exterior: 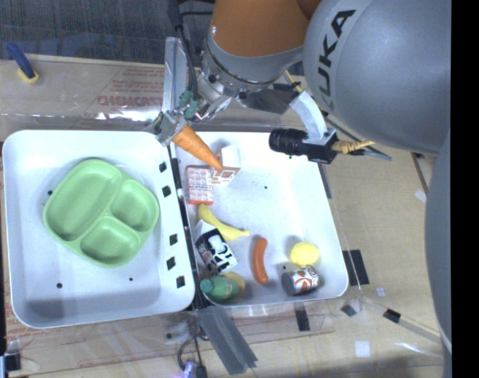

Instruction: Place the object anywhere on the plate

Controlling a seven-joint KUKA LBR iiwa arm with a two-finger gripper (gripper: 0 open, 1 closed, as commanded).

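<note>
A green divided plate [102, 211] lies in the left bin [35, 290]. An orange carrot [198, 149] hangs at a slant over the far left corner of the right bin [302, 203], just right of the wall between the bins. My gripper [173, 124] is shut on the carrot's thick upper end, and its pointed tip aims down to the right. The plate lies to the left of the carrot and nearer the camera, well apart from it.
The right bin holds a small white box [229, 157], a red-and-white packet [198, 185], a banana [221, 224], a black-and-white item [214, 250], a sausage [259, 260], a lemon [304, 253], a can [302, 280] and a green item [222, 288]. The arm's bulk looms over the far right.
</note>
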